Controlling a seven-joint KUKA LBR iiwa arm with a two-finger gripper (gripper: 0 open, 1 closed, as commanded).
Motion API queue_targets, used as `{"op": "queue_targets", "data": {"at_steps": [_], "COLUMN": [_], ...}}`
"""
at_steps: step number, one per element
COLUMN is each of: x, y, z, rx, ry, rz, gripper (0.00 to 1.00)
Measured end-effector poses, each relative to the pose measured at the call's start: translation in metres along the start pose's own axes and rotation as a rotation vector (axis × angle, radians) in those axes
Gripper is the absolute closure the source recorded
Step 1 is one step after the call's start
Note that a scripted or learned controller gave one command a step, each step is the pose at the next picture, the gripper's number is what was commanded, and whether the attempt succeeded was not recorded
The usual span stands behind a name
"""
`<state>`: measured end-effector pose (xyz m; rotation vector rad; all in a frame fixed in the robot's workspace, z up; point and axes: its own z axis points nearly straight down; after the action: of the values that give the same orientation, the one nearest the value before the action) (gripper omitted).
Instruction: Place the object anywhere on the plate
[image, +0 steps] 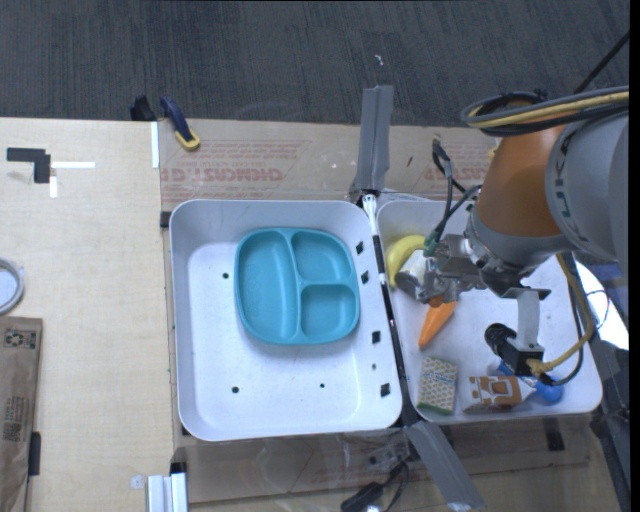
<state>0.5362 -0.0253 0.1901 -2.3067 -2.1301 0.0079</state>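
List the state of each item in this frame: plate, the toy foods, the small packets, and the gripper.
Plate: in the left bin, upright, nothing on it.
Banana: in the right bin, beside the gripper.
Carrot: lying in the right bin, just below the gripper.
Gripper: low over the right bin, above the carrot.
Patterned packet: flat near the front wall.
Brown carton: lying beside the packet.
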Motion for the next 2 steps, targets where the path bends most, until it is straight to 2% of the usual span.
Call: {"op": "queue_targets", "data": {"at_steps": [1, 2], "x": [0.046, 0.114], "y": [0.048, 0.077], "z": [-0.001, -0.001], "rx": [-0.002, -0.003], "ry": [-0.001, -0.001], "rz": [-0.115, -0.176], "gripper": [1.0, 1.0]}}
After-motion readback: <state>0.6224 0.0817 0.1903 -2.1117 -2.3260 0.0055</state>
